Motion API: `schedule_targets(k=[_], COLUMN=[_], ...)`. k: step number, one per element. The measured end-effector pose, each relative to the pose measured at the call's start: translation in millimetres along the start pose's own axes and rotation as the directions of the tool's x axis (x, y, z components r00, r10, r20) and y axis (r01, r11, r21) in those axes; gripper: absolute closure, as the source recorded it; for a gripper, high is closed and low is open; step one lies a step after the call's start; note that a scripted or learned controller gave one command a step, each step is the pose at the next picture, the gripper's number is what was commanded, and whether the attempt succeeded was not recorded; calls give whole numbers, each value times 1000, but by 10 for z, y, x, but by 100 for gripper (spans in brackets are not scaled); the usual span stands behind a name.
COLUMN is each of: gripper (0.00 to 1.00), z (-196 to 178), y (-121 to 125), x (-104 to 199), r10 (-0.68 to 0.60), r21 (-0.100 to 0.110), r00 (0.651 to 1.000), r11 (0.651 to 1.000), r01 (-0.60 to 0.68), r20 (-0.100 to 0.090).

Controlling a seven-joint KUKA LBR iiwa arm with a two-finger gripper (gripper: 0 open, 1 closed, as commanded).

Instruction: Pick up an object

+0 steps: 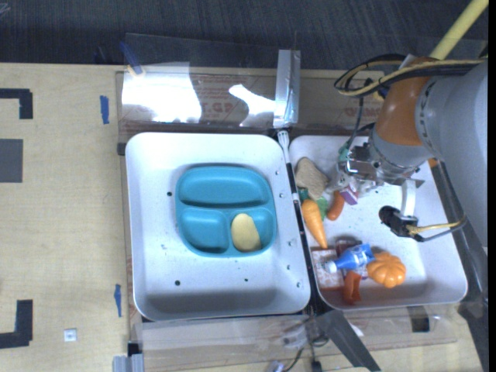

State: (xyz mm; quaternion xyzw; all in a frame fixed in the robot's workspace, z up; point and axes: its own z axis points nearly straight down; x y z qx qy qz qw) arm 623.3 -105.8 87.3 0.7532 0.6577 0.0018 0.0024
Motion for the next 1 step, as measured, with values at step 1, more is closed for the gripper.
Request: schedule_targets(k=[1], gripper=[100], z=[-1027], y=[-83], x=[797], r10=[-66], r21=[-5], r00=[998], r11=[998], r01=[66], r20=[-4])
